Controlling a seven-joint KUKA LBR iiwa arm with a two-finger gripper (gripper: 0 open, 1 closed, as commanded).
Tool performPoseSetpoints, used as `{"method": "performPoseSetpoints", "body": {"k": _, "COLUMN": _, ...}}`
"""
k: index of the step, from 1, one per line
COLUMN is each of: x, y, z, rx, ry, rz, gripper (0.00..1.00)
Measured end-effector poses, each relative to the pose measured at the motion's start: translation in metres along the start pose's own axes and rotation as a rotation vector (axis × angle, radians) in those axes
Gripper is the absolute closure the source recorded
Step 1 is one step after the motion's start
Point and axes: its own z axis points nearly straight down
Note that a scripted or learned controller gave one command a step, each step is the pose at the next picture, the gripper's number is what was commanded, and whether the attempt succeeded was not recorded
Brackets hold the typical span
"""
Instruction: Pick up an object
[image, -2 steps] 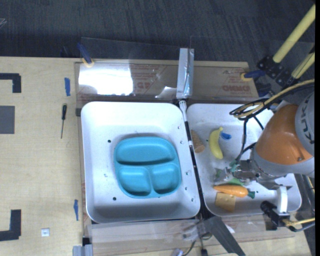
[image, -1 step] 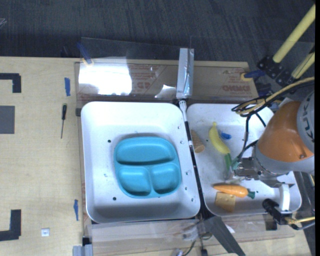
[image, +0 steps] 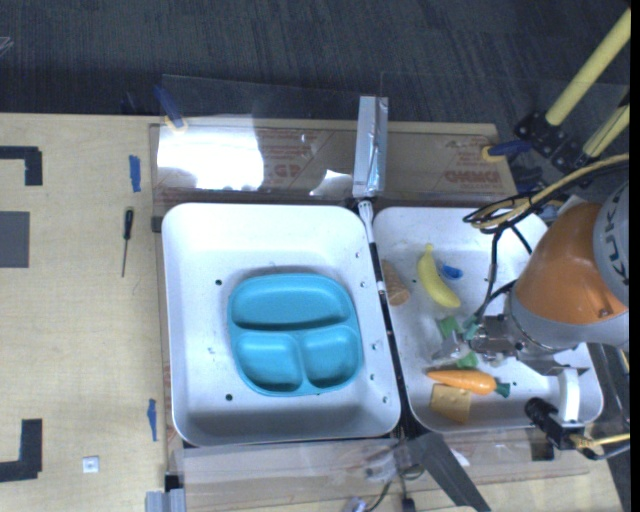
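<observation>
Bins sit side by side on the bench: the left bin (image: 190, 300) holds a blue divided tray (image: 295, 332) lying flat near its middle, and the right bin (image: 590, 400) holds the small items. The arm (image: 570, 270) reaches in from the right, its gripper (image: 478, 340) low over the right bin's middle — whether it is wide, narrow or holding anything cannot be told. A yellow banana (image: 436, 279) lies above it, an orange carrot (image: 462, 380) just below it, a tan block (image: 451, 401) under the carrot, and a brown piece (image: 397, 289) by the bin's left wall.
</observation>
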Motion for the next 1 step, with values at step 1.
{"method": "performPoseSetpoints", "body": {"k": 1, "x": 0.0003, "y": 0.0008, "z": -0.0096, "rx": -0.002, "ry": -0.001, "rz": 0.000, "gripper": 1.00}}
